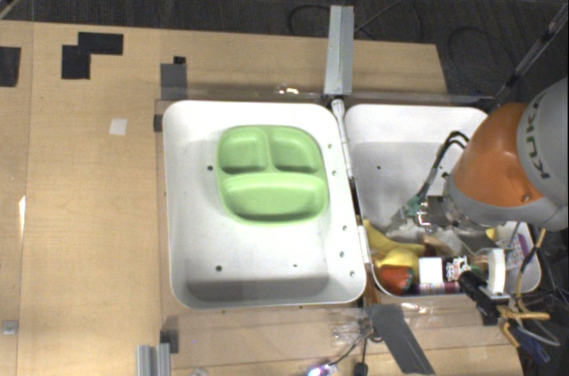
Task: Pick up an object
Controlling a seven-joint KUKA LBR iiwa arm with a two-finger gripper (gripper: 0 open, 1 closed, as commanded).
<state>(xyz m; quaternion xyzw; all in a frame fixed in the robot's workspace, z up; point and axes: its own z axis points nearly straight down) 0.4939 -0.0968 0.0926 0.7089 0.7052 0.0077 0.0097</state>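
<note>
We are reaching our hand (433, 234), whose grip we cannot tell, over the crowded toys (402, 261) lying just below it, so it could be slipping off one.

I see my arm (520, 156) reaching in from the right, its orange band bulking over the near right corner of the right bin (391, 130). The wrist points down and leftward toward that bin's front end. My tool (425, 219) hangs low over the bin's front half, cables looping beside it.
</note>
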